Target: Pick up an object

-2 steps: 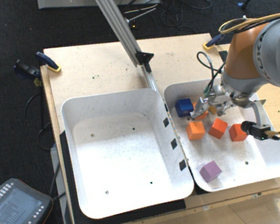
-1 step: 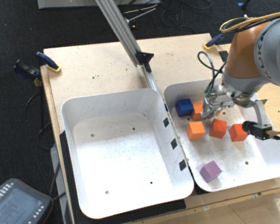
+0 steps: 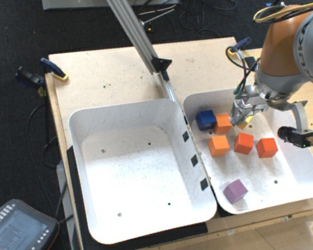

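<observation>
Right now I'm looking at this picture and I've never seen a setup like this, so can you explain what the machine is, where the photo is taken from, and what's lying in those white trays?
This is a single photo from a camera fixed above a workbench, looking down at a slant. The grey and orange machine on the right is a robot arm, run by a program. At its tip is a pincer with two fingers, meant to pick something up. Whether the pincer is open or shut cannot be told from here, and nothing is visibly held.

On the bench sit two shallow white bins side by side. The left bin has no blocks in it. The right bin holds small blocks: a blue block, an orange block beside it near the pincer, three more orange-red ones in a row below, and a purple block nearer the front.
</observation>
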Tool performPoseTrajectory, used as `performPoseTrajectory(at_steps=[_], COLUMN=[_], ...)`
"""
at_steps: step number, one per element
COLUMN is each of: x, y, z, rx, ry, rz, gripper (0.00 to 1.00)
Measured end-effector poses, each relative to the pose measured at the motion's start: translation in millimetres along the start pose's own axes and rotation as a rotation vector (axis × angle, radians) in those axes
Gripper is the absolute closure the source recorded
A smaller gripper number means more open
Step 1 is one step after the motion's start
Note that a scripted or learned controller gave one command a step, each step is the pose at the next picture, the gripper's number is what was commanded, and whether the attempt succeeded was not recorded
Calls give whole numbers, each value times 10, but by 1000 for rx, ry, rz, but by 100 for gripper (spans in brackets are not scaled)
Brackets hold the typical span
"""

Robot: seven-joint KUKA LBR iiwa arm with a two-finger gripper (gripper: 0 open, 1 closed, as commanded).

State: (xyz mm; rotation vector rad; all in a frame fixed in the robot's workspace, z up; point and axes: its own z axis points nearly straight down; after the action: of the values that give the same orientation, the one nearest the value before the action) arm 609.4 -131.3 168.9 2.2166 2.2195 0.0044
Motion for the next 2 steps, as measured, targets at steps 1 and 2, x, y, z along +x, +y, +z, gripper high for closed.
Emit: performPoseTrajectory(at_steps=[1, 2], x=[-3, 433], y=[18, -172], z=[-488, -564], rx=[-2, 6], ry=[-1, 3], rz=[0, -5], gripper=[100, 100])
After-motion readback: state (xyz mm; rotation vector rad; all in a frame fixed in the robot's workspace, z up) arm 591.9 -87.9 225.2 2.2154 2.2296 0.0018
